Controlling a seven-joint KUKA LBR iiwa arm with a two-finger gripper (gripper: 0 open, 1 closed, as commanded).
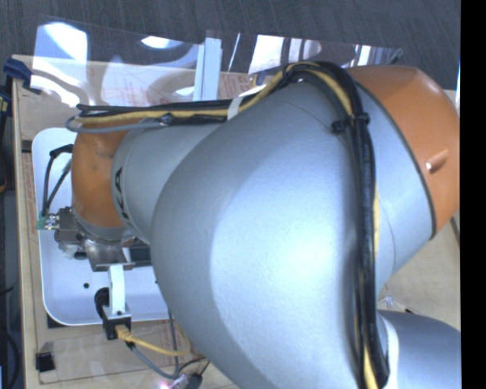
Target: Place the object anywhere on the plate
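While the grey arm (308, 241) is blocking most of the camera view, its wrist is hanging over the left bin (44, 217); gripper state, object and plate positions I cannot tell, all lying hidden underneath.

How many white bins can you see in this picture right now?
1. A white bin shows at the left, under the arm's wrist. The arm covers most of the bench, so a second bin may be hidden behind it.
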